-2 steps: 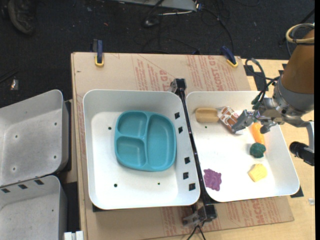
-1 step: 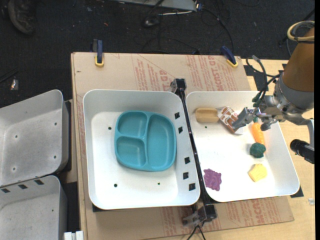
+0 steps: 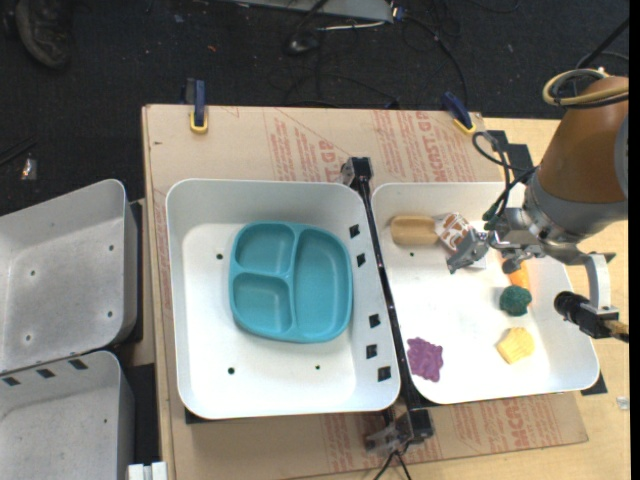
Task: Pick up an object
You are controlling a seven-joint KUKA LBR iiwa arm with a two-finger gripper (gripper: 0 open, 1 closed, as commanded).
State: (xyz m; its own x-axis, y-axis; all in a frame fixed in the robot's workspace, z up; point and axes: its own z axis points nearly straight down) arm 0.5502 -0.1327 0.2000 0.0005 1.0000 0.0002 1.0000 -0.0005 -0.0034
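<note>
In the right bin [image 3: 470, 393], a tan bread roll [image 3: 412, 231] lies at the far left. A small white and red-brown item [image 3: 455, 230] sits just right of it. My gripper [image 3: 468, 251] hangs low over the bin, right beside that small item and partly overlapping it. Whether it touches the item cannot be told. A green lump [image 3: 515, 301], an orange piece [image 3: 517, 270], a yellow block [image 3: 516, 345] and a purple cluster [image 3: 425, 358] lie elsewhere in the same bin.
The left bin [image 3: 200, 368] holds a teal divided plate [image 3: 292, 280]. A black divider [image 3: 380, 288] separates the two bins. The arm's orange band [image 3: 590, 148] and cables hang over the right bin's far right side. Grey trays [image 3: 60, 268] lie off the bench at left.
</note>
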